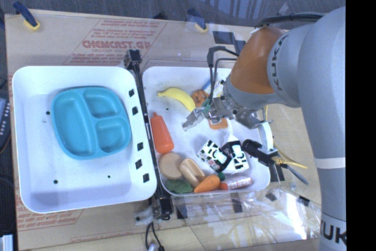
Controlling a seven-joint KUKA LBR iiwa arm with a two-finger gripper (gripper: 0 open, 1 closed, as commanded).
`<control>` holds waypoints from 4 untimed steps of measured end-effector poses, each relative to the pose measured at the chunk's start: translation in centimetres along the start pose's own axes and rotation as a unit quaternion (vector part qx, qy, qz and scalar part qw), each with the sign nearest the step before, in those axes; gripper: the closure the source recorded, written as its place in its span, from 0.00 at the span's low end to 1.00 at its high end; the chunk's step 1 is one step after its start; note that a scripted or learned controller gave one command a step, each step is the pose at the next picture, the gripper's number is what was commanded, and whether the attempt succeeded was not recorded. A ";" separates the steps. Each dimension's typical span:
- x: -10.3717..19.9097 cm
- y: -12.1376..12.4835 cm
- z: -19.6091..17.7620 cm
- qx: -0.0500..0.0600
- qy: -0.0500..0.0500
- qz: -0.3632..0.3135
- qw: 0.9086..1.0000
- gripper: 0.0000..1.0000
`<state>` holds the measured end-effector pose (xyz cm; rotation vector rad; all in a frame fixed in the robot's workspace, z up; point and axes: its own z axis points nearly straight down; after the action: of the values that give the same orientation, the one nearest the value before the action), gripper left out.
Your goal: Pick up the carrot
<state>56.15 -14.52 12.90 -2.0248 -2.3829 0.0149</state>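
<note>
The fingers hang spread apart and hold nothing, above the middle of the right bin, just beside the banana at their ten o'clock. The carrot lies well apart at their six o'clock, against the bin's near wall, touching the bread roll.

Printed in red on the brown cardboard under the bins: "CHEMCAST GP", with smaller lines around it too fine to read. At the lower right, on the grey arm, part of dark lettering, "KU".
</note>
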 end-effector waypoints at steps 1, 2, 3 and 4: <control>-6.5 -2.3 3.9 -0.002 -0.002 0.026 1.000 0.00; -6.5 -0.3 3.6 -0.006 -0.001 0.185 0.983 0.00; -6.4 -0.3 2.6 -0.005 0.000 0.181 0.983 1.00; 3.7 -0.7 -3.7 -0.006 0.000 0.105 0.994 1.00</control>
<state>54.89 -10.95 16.61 -2.2706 -2.1627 0.0009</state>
